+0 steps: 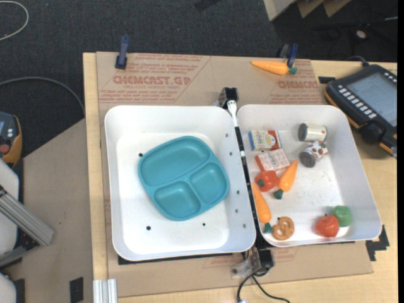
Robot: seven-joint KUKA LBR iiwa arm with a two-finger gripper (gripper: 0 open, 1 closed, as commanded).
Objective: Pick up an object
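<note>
The right bin [360, 169] holds small toy foods. Two red-and-white cartons lie near its left side, one [263, 139] above the other [272, 161]. A red tomato [267, 180] touches an orange carrot [288, 175]. Another carrot [261, 206] lies along the left wall, with a pretzel [283, 227] below it. Two small cans [312, 132] [311, 154] rest toward the upper right. A red apple [327, 226] and a green piece [343, 215] sit in the lower right corner.
The left bin [120, 169] carries a teal divided plate [183, 177]. A loose carrot [270, 67] lies on the cardboard behind the right bin. Blue clamps [122, 52] [291, 55] grip the board's far edge. A black pendant [369, 100] rests at the right.
</note>
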